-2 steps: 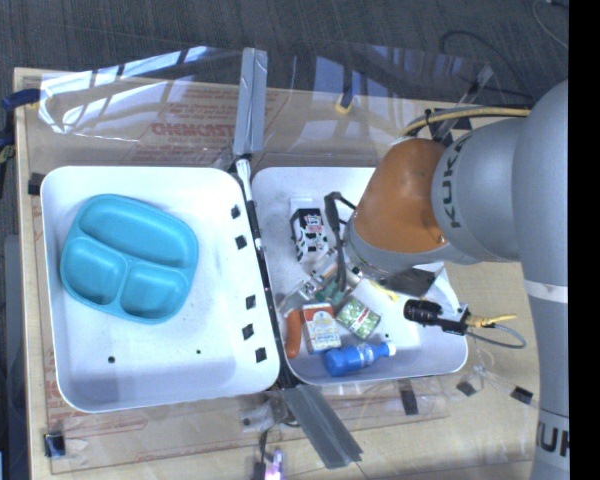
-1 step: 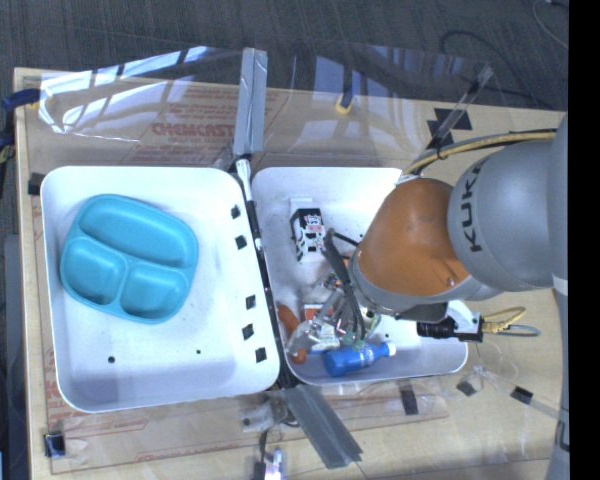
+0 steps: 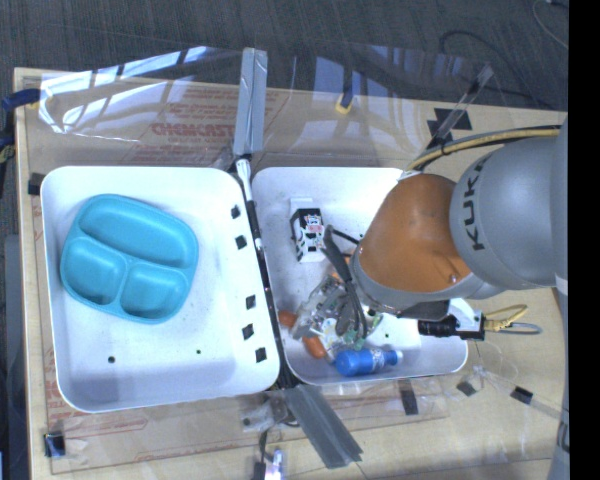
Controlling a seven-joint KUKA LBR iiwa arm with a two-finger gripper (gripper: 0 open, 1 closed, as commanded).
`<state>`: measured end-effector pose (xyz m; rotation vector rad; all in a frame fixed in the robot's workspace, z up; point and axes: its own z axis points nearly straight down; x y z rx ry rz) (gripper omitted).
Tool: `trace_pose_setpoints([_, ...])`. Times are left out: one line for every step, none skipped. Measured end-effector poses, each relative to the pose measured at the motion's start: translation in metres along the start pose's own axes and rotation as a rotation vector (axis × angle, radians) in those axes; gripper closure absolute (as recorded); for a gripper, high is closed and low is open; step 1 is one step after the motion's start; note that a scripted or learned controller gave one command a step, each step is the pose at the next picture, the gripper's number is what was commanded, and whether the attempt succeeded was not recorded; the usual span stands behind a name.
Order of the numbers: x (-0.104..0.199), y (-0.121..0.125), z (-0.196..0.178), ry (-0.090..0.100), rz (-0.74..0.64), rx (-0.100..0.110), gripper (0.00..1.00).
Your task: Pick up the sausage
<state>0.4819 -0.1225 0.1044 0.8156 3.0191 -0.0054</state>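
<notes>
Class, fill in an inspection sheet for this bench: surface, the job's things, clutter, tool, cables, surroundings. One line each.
Surface: two shallow white bins side by side, left bin and right bin, on a bench.
Job's things: small orange-red pieces lie at the right bin's near edge; whether one is the sausage cannot be told.
Clutter: blue divided tray in the left bin; blue bottle and a small black-and-white item in the right bin.
Tool: tool low in the right bin among the items; grasp state too blurred to tell.
Cables: dark cables run along the wrist to the tool.
Surroundings: dark floor beyond the bench.
</notes>
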Motion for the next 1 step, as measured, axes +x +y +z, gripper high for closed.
trace_pose_setpoints([0.0529,0.0850,-0.0879,0.014,0.214,0.002,1.00])
